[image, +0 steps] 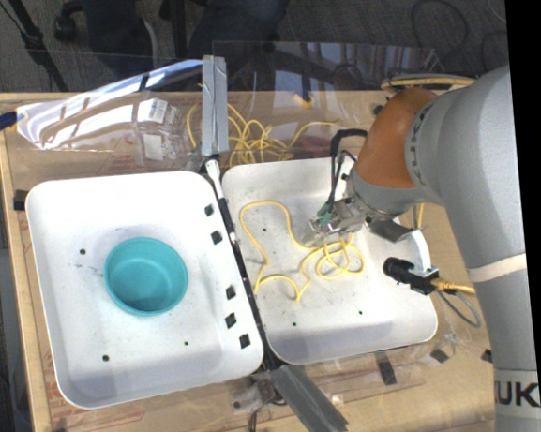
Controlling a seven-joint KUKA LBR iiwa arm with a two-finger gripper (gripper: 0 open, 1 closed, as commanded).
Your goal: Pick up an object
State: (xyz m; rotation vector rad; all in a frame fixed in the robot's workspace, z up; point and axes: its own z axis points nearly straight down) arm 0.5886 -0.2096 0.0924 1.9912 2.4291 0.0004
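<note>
Thin yellow cord [297,250], looped and tangled across the right bin [290,336], densest coil under the gripper [331,226]. Gripper down at that coil, tips small and blurred; hold or gap impossible to tell. Teal bowl [146,275] upright in the left bin [77,368]. "UK" readable on the arm [480,192], rest cut off.
</note>
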